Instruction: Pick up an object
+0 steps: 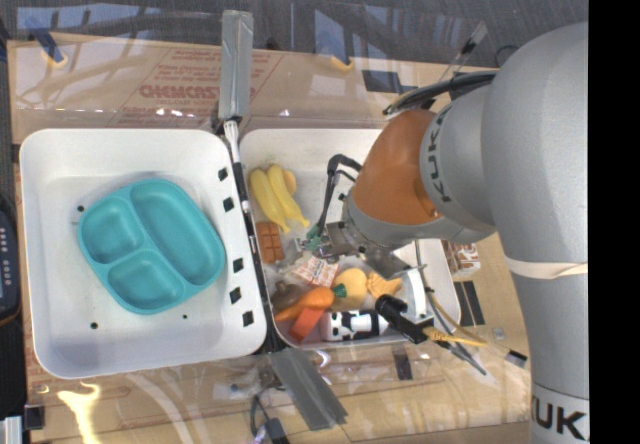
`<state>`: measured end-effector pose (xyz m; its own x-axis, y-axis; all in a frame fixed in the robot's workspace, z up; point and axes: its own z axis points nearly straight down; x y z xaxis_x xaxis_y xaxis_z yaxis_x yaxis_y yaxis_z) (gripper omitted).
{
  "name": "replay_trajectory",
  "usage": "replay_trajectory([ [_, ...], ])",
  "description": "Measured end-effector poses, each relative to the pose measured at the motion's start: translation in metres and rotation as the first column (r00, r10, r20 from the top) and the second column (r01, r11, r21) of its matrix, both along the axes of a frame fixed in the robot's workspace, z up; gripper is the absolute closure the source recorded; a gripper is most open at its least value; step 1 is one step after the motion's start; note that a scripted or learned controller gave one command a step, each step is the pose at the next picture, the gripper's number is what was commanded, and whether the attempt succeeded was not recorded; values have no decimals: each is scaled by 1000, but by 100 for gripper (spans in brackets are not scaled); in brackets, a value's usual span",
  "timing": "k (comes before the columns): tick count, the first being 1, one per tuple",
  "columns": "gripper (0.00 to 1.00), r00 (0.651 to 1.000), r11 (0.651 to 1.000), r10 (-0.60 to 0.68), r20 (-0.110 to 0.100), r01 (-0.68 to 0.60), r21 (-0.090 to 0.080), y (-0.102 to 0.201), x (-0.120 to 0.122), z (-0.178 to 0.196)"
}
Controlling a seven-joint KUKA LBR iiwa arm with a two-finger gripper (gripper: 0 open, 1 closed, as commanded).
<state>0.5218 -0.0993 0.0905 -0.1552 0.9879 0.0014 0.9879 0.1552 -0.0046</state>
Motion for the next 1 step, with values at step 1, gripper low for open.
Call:
replay_trajectory([
  [1, 100, 1000, 1000, 4, 5, -4, -2, -1, 2, 11],
])
